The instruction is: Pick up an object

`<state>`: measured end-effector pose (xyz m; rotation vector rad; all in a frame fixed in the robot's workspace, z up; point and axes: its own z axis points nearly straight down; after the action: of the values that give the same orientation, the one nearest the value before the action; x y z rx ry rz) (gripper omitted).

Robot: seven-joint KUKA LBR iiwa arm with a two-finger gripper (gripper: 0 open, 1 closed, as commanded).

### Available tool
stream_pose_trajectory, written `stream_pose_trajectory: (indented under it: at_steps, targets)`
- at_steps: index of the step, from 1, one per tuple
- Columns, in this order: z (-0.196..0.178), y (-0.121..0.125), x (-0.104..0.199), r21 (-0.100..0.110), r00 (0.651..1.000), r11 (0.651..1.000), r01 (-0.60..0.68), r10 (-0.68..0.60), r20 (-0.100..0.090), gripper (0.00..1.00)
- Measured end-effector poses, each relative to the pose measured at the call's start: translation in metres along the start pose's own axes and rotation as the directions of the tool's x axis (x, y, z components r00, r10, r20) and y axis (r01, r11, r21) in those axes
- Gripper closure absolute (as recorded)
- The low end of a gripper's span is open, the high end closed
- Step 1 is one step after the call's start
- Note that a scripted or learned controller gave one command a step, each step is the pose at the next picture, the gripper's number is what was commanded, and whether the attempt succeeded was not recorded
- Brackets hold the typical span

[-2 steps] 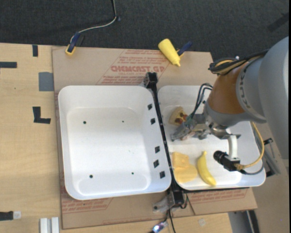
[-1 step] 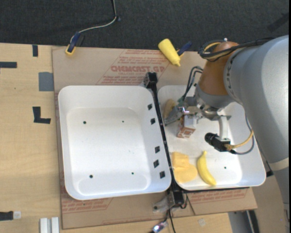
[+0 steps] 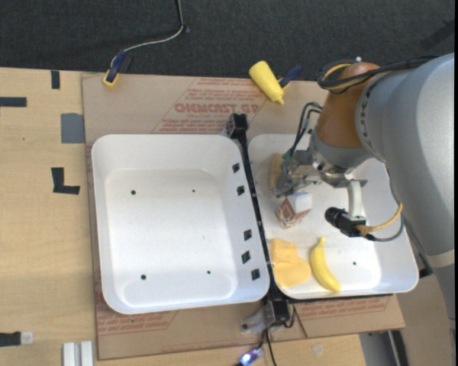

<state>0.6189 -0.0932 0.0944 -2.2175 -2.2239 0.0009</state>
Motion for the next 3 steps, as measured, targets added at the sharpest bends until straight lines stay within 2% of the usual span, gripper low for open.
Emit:
stream_pose_trajectory:
  at_steps: [1,2,3]
  targets:
    - [-0.007,0.009,-0.002,0.000,1.000,1.000,-0.002,0.002,0.000,1.00]
    - [-0.026,0.014,-0.042,-0.002,1.000,1.000,-0.004,0.004,0.002,1.00]
    - [-0.024,0.014,-0.040,0.000,1.000,1.000,-0.002,0.002,0.001,0.00]
